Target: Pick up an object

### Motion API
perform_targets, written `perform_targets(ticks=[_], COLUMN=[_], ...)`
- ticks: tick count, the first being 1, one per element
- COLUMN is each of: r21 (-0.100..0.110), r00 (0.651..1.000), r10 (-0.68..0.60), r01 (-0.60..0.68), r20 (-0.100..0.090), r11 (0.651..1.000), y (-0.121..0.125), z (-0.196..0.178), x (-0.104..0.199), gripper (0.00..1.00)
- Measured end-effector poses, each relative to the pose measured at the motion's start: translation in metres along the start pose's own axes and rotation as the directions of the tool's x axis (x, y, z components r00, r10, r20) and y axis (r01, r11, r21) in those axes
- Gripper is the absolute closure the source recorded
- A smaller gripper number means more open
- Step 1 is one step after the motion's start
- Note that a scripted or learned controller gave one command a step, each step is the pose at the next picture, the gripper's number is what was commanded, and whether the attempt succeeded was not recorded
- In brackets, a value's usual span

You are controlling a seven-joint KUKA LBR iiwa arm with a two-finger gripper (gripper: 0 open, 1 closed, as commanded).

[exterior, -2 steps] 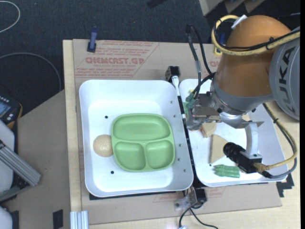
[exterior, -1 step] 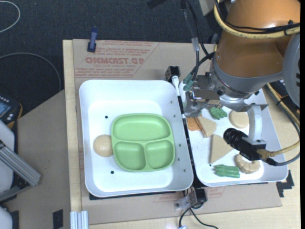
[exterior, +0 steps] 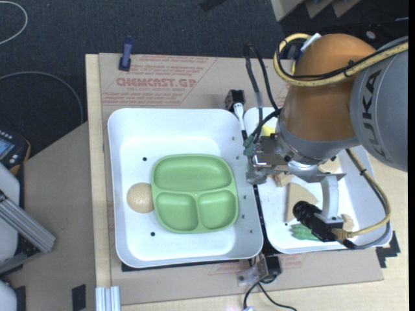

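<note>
My gripper hangs under the orange-banded wrist over the left part of the right bin, and the wrist hides most of it. A tan wedge-shaped piece lies in that bin just below the gripper. A small green object lies near the bin's front edge. In the left bin a green divided plate rests flat, with a round tan object touching its left side. I see nothing held by the gripper.
The arm's bulk covers much of the right bin. The wall between the two bins runs just left of the gripper. A cardboard sheet lies behind the bins, with a small blue clip at its far edge.
</note>
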State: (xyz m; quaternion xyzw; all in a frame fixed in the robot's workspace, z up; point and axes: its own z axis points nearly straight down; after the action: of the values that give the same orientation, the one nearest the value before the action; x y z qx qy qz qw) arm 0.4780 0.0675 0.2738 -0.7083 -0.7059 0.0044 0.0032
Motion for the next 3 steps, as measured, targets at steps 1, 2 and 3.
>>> perform_targets(ticks=[1, 2, 3], r21=[-0.03, -0.015, -0.018], r00=[1.0, 1.0, 1.0], r10=[-0.001, -0.005, -0.005], r01=[0.001, 0.005, 0.005], r20=[-0.003, 0.0, 0.0], r11=[1.0, 1.0, 1.0], y=[0.001, 0.001, 0.001], z=[-0.143, -0.146, -0.156], x=[-0.039, -0.036, -0.036], gripper=[1.0, 1.0, 1.0])
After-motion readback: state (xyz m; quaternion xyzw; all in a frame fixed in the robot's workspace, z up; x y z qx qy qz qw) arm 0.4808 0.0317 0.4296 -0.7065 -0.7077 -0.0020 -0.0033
